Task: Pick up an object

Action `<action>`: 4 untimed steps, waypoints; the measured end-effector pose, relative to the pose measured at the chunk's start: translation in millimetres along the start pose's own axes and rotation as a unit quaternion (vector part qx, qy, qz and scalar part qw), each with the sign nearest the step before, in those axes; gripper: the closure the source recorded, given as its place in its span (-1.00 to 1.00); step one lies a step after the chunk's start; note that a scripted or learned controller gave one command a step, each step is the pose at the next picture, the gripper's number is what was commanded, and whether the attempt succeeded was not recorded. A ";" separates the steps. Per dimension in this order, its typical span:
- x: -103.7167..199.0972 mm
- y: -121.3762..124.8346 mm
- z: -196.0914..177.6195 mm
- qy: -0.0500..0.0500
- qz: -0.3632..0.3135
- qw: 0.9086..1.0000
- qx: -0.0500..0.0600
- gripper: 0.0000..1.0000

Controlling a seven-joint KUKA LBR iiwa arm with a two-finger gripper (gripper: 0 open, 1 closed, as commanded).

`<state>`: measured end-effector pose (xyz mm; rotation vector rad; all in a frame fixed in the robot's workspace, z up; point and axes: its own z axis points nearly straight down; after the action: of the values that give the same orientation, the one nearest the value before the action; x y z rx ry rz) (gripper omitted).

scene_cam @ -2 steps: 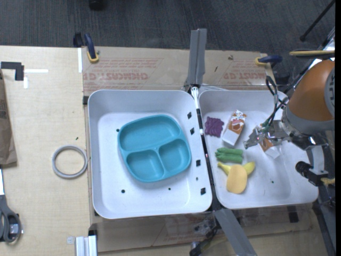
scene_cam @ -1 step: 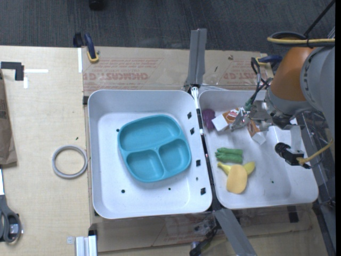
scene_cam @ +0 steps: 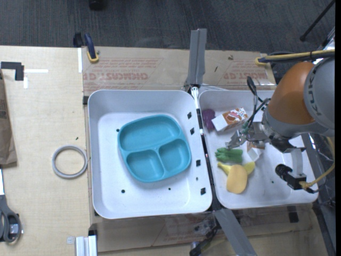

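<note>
My gripper point(scene_cam: 239, 141) hangs low in the right bin point(scene_cam: 277, 193), near its middle. Directly below it in the view, and close to it, lies a green toy point(scene_cam: 229, 154). A yellow toy point(scene_cam: 237, 178) lies nearer the front, beside the green one. An orange and white packet point(scene_cam: 230, 118) and a purple item point(scene_cam: 208, 114) lie at the bin's back left. The arm's orange band point(scene_cam: 290, 92) and grey wrist cover the right part of the bin.
The left bin point(scene_cam: 101, 159) holds a blue divided plate point(scene_cam: 154, 148). A grey divider post point(scene_cam: 197, 57) stands between the bins at the back. On the bench to the left lie a grey ring point(scene_cam: 69, 161) and scissors point(scene_cam: 9, 224).
</note>
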<state>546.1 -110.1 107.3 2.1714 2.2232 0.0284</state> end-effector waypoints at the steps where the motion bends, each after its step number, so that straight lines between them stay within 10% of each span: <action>1: 2.3 -57.0 -1.1 0.000 -0.005 1.000 -0.002 -1.00; 2: 35.7 -56.2 -86.3 0.007 -0.097 0.995 0.018 -1.00; 3: 11.9 -69.4 12.1 0.008 -0.132 0.991 0.019 -1.00; 4: -7.0 25.0 16.4 0.011 -0.334 0.942 0.015 -1.00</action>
<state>571.8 -116.7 92.0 1.3162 2.8505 0.0001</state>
